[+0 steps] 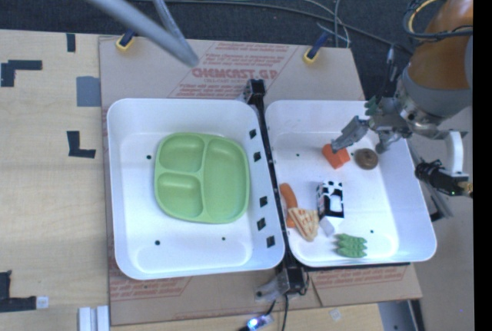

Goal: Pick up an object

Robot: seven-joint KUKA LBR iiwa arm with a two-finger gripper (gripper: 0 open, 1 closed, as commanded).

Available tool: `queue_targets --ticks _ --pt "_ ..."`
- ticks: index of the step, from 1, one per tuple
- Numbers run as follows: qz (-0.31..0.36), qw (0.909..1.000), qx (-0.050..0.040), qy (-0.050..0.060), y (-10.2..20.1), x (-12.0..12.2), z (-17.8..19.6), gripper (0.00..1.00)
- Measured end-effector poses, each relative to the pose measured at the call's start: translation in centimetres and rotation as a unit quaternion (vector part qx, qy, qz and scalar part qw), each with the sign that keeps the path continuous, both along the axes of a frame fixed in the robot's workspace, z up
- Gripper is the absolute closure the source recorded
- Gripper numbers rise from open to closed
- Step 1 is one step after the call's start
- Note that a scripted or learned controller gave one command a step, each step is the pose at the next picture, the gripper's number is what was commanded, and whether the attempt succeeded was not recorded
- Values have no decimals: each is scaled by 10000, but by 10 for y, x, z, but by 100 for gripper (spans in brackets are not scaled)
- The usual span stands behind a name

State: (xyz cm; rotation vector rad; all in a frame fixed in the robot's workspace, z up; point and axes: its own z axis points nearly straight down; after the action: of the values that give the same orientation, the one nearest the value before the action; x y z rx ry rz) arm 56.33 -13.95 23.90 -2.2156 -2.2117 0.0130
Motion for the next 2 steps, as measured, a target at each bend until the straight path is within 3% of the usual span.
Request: queue_targets --ticks 1,2 --pt "16 10000 -10 -61 0 2 7 0" --pt "8 10000 -12 -39 -10 -1 -48 0"
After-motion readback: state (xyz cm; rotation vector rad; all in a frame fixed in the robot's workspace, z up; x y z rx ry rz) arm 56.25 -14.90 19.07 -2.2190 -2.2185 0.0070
